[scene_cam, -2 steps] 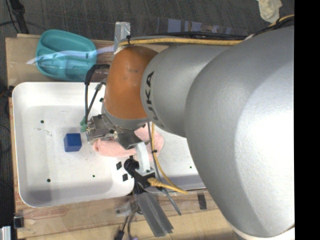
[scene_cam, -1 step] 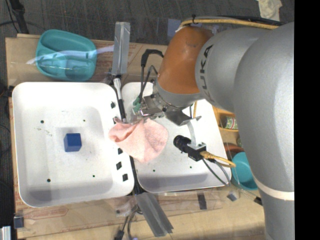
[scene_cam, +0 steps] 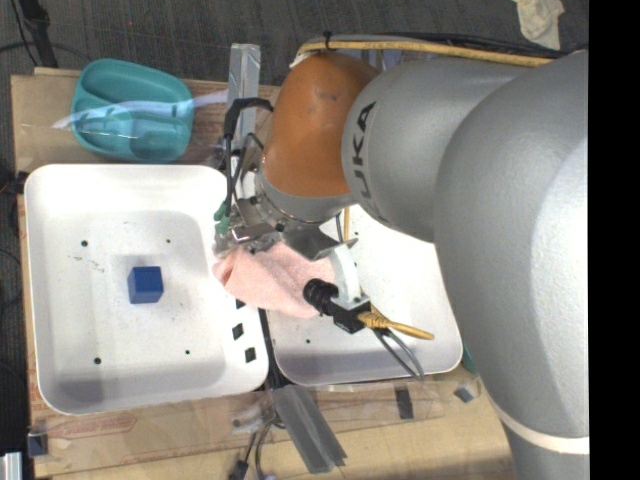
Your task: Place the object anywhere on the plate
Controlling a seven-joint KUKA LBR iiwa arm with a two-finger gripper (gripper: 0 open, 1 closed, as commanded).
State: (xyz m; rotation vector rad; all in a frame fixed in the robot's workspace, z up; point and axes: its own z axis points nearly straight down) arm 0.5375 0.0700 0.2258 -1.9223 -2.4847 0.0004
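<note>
- Blue small cube: sat flat on the floor of the left shallow white bin, near its middle, well apart from the claw and touching nothing else.
- Pink flat, soft-looking piece: lay across the seam between the two bins, over the left bin's right rim and reaching into the right shallow white bin; could not be told whether plate or cloth.
- Steel two-finger gripper: hung at the upper edge of the pink piece, above the left bin's right rim; largely hidden under the wrist, so could not be told how far open, nor whether hold had been taken of anything.
- Grey arm with its orange band: reached in from the right and covered most of the right bin.
- Teal translucent plastic thing: rested on the wooden bench just beyond the left bin's far edge.
- White crumpled rag: lay on the dark floor, well apart from both bins.
</note>
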